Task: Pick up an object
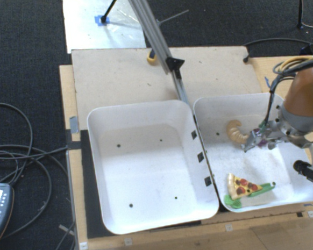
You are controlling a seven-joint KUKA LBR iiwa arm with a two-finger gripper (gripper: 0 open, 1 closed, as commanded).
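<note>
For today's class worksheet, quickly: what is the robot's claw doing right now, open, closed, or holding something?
Claw: cannot be told whether open or closed; it sits in the right white bin, against the curled tan croissant-shaped toy.

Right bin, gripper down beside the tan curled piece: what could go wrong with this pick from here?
1. The gripper sits at the edge of the tan curled object, not centred over it, so closing may just nudge it aside.
2. That object is rounded, so it could slip out as the arm lifts.
3. The pizza slice and green piece lie near the right bin's front wall; a try there might crowd the rim.
</note>
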